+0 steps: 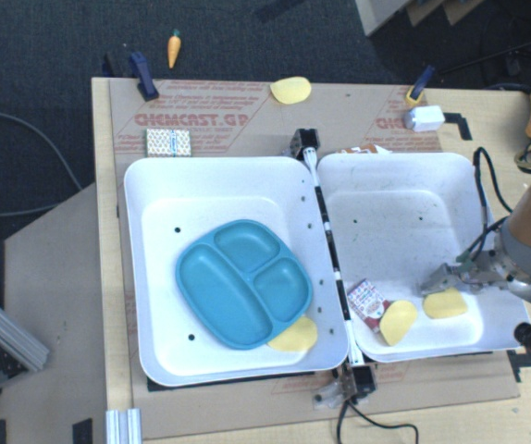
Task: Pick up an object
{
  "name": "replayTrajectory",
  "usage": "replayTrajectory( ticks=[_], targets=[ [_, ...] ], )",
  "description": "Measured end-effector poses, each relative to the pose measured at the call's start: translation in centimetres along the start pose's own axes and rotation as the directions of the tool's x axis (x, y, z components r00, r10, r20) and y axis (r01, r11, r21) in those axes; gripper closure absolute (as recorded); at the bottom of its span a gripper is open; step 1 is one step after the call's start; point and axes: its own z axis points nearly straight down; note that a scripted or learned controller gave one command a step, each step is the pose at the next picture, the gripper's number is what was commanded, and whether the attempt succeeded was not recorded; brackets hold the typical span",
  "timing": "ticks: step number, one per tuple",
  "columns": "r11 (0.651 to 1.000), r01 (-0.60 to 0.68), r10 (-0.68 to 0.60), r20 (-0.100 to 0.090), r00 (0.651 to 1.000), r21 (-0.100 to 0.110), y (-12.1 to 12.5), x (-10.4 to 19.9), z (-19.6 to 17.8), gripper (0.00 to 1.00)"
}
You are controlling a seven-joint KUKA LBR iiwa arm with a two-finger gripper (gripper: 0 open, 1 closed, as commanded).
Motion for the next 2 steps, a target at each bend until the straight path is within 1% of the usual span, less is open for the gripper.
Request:
replayTrajectory(
  ticks=[1, 2],
  targets=[
    [1.0, -0.001, 0.001, 0.001, 1.0, -0.002, 0.1, 0.0, -1.0, 1.0],
    [1.0, 0.003, -0.003, 0.001, 1.0, -0.002, 5.6, 5.1, -10.8, 1.0]
  ],
)
